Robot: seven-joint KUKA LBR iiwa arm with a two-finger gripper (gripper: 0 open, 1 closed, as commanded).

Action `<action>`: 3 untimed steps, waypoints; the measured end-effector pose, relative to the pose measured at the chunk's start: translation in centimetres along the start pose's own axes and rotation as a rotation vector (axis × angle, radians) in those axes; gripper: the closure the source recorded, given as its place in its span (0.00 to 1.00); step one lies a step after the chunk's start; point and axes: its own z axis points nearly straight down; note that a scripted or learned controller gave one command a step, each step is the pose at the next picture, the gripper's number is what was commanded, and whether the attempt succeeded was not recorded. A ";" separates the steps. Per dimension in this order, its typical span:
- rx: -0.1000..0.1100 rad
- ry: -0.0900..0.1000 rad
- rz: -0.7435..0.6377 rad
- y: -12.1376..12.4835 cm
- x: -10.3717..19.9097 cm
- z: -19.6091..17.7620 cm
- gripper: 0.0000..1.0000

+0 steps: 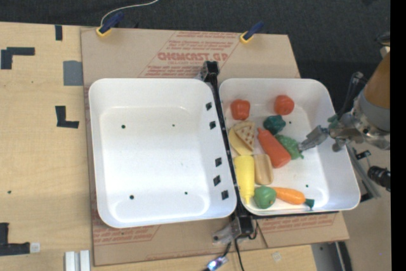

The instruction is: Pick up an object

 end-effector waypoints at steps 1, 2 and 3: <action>0.000 0.000 -0.001 0.0 0.1 -1.0 1.00; -0.004 -0.002 -0.005 2.7 6.9 10.6 1.00; -0.007 -0.002 -0.006 10.8 9.0 10.1 1.00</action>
